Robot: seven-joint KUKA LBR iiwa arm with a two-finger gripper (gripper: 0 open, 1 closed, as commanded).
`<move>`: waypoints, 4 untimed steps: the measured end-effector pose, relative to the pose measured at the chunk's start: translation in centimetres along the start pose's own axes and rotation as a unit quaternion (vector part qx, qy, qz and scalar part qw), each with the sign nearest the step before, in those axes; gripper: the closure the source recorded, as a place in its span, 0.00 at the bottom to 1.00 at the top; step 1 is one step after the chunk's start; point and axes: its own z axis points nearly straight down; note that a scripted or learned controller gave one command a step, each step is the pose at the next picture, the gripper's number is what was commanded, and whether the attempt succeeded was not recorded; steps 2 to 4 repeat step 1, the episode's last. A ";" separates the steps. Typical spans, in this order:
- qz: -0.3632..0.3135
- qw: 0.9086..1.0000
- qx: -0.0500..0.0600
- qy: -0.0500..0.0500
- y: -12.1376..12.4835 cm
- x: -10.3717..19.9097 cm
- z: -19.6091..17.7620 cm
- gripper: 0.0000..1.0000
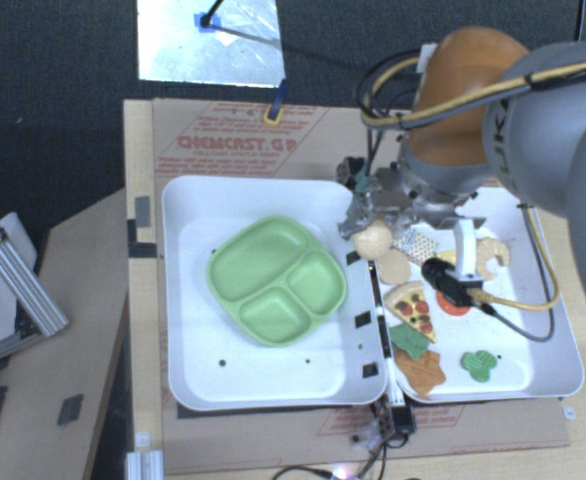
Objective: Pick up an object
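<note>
My gripper [365,218] hangs over the divider between the two bins, at the near-left corner of the right bin [545,360]. A round beige roll [371,240] sits directly beneath its tip, touching or nearly so; whether it is gripped is hidden. A second beige piece [394,267] lies just beyond it. Further down the right bin are a pizza slice [410,306], a red disc [455,305], a green leaf piece [407,338], an orange cracker [421,370] and a green broccoli toy [479,365]. A pale cookie [491,254] lies under the arm.
A green divided plate [278,280] lies in the left bin [201,368]. A black fitting with a yellow cable [447,279] hangs off the wrist over the food. Cardboard [238,140] lies under the bins, a foil sheet [211,28] lies behind, and a metal frame [13,278] stands at left.
</note>
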 end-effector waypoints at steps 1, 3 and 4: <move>0.003 1.000 -0.001 -0.001 0.4 -0.6 0.2 1.00; 0.003 1.000 -0.001 -0.001 0.4 -0.6 0.2 1.00; 0.003 1.000 -0.001 -0.001 0.4 -0.6 0.2 1.00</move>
